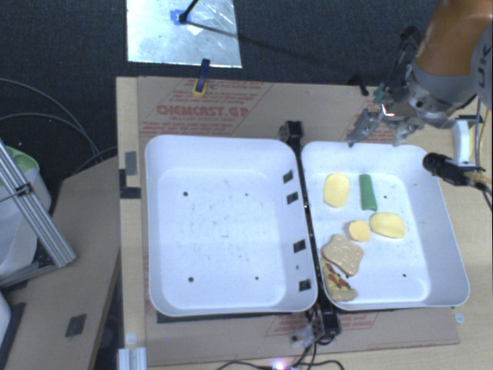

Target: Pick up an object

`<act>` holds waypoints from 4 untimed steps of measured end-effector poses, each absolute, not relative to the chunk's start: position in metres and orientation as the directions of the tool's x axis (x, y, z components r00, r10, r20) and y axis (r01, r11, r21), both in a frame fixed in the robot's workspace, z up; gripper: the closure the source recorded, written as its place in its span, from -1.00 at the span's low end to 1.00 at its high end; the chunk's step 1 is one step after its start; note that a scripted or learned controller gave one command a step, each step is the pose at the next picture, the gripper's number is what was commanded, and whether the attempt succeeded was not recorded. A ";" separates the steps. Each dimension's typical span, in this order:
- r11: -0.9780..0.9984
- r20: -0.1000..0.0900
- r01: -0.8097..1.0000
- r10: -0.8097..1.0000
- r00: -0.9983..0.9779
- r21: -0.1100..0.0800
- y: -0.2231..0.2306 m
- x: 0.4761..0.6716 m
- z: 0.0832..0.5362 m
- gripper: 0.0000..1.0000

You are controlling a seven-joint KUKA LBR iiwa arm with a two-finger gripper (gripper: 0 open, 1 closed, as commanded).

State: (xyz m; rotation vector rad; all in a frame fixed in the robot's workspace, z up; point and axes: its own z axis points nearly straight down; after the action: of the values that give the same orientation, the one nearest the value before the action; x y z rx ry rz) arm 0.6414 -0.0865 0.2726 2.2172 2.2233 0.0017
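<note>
Camera view looks down on a worktop (231,102) covered by a printed cardboard sheet, with two shallow white bins clipped side by side. Left bin (223,226) carries only faint scuffs on its floor. Right bin (416,260) holds all the candidates for picking. Above its far rim hangs the grey arm (454,45) with its orange band, and below that the hand (379,131), its two fingers spread apart with nothing between them, poised over the rim and well clear of every item.

Among the things in the right bin, from larger to smaller: a toast-like slice (343,254) near the dividing wall, touching a reddish striped piece (339,282) just below it; a yellow lemon-shaped piece (387,225) in the middle; a pale yellow oval (336,190) nearer the hand; a green stick (368,192) just beside that oval; and a small orange-yellow round (359,230) between the toast and the lemon shape.

Judging the step as the approach, the pale oval or the green stick look the best targets: nearest, and apart from the wall. Coming straight down with the fingers straddling the stick's narrow width should help; the toast pair risks a double grab, being in contact
</note>
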 end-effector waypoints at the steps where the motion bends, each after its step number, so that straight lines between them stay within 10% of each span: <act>1: -0.007 0.000 1.000 1.000 0.007 -0.013 -0.140 0.554 0.175 -1.00; 2: -0.001 0.001 1.000 1.000 0.001 -0.005 -0.149 0.535 0.095 -1.00; 3: 0.003 -0.001 1.000 1.000 -0.003 0.005 -0.146 0.533 0.149 -1.00; 4: -0.001 0.001 1.000 1.000 0.001 0.005 -0.117 0.487 0.084 -1.00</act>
State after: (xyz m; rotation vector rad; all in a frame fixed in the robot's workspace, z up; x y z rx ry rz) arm 0.4872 -0.1169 0.0837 2.2200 2.2183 0.0063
